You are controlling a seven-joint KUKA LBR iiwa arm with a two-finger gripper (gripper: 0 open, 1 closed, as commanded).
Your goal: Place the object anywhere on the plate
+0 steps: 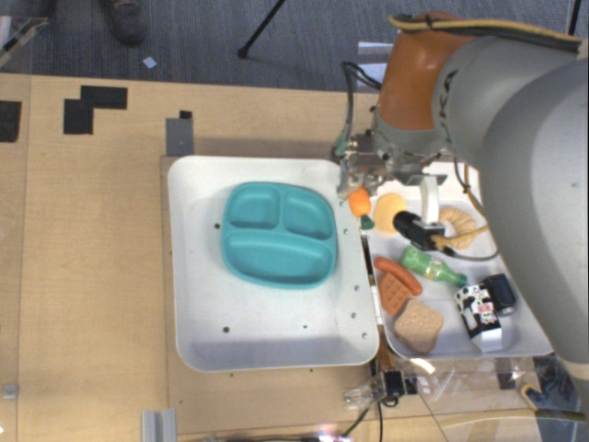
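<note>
The plate waits while the arm hangs over the toy food.

From the camera above, the end effector (361,175) sits at the near edge of the right bin (515,346); I cannot tell if it is open or closed. The small orange carrot (359,202) lies just under it and may be the object to move, though nothing looks lifted. Past it on the arm's side lie the green bottle (431,265), the bread slice (419,325) and the waffle (398,291). Away from the arm, the teal plate (278,234) in the left bin (267,343) has nothing on it. I think the job has hardly begun.
</note>
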